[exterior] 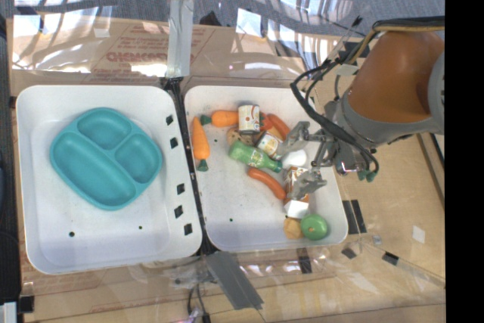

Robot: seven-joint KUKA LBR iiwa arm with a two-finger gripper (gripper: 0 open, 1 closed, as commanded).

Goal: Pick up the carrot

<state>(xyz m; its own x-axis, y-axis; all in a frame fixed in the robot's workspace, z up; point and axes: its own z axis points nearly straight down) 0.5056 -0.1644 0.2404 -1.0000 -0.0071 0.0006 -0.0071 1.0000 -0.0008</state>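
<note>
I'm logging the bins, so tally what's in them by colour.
Orange: 4, carrot at the right bin's left wall, three more
Green: 2, bottle, apple
Teal: 1, divided plate
Cans: 2
Total: 9; smaller pieces under the gripper unclear.

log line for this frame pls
task: pick carrot | end effector: over right bin, amid clutter | carrot: at bin's left wall, ungrasped
</note>
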